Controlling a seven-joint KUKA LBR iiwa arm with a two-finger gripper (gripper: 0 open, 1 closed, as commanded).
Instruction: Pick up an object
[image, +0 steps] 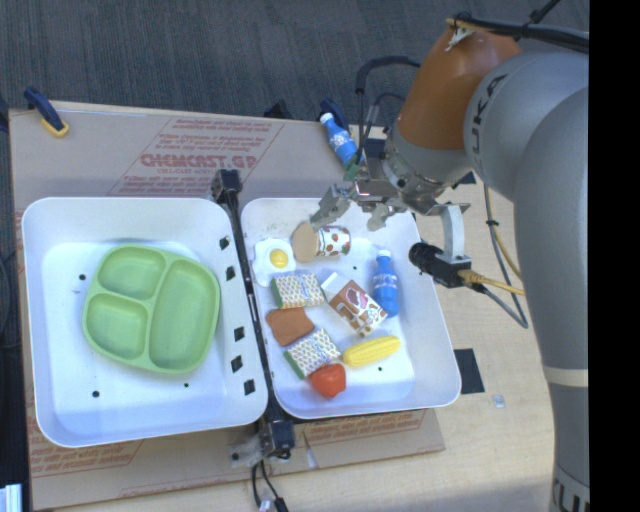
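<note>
The right bin (432, 345) holds several small toys. Among them are a white cup with red spots (334, 241) lying beside a tan round piece (305, 241), a fried egg (275, 259), and a blue bottle (385, 284). There are also two green-patterned packets (298, 290) (314, 350), a brown carton (355, 306), a brown slice (290, 324), a corn cob (371, 351) and a red fruit (328, 380). My gripper (355, 212) hangs over the bin's far edge, just above the spotted cup. It is open and its fingers (328, 208) have nothing between them.
The left bin (50, 400) carries a green divided plate (152, 308). A black clip row (240, 300) joins the two bins. A blue clamp (340, 138) sits behind the right bin and another (45, 110) at the cardboard's far left corner. The arm's cable (495, 285) trails to the right.
</note>
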